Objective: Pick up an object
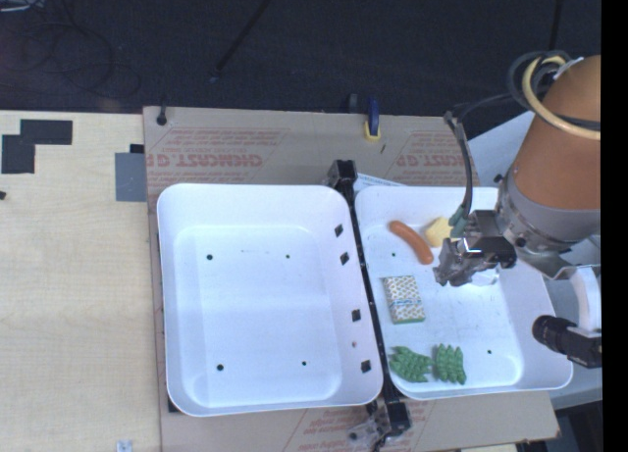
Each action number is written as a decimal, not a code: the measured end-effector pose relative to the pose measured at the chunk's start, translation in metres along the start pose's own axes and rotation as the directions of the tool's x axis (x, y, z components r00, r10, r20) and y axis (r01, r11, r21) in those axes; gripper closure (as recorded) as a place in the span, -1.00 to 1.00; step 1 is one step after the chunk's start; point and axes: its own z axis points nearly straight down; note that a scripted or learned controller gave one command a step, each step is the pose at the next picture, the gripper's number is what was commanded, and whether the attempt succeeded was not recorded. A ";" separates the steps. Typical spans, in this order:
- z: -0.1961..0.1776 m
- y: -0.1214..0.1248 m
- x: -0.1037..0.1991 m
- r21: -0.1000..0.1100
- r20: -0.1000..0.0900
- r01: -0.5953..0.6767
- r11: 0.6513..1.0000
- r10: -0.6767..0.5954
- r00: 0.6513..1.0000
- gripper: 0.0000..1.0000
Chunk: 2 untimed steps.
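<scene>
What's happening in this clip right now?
The grey KUKA arm's gripper is down inside the right white bin, next to an orange sausage-shaped toy and a yellow object. A small patterned box and two green bumpy pieces lie nearer the camera. Nothing is visibly held.

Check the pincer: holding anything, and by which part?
Cannot be told. The pincer sits low in the right bin, beside the orange sausage and yellow piece; nothing visibly gripped.
</scene>
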 end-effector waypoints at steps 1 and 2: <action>-0.009 0.000 0.000 0.003 0.000 0.004 1.000 -0.004 1.000 1.00; -0.018 0.000 -0.001 0.006 0.000 0.009 1.000 -0.009 1.000 1.00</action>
